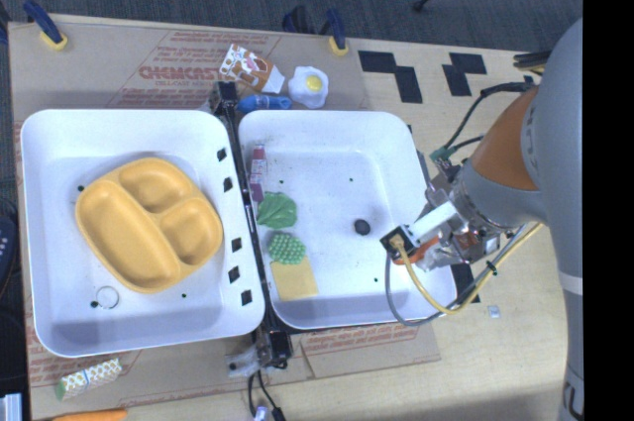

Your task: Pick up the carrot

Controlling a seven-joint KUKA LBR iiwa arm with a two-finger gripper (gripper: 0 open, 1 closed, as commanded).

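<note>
A small orange piece (424,256), possibly the carrot, sits at the pincer (411,249) over the right edge of the right-hand shallow white bin (327,127). Whether the pincer is clamped on it cannot be told. A small dark round object (363,227) lies just left of the pincer, and a yellow square slab (294,278) farther left.

I count two white bins: the left bin (40,211) and the right bin (396,137). The left one holds one yellow divided plate (149,223). In the right one I see four small items: one green leaf (276,209), one green knobbly piece (287,248), one yellow slice (294,279) and one dark round piece (363,228).
</note>
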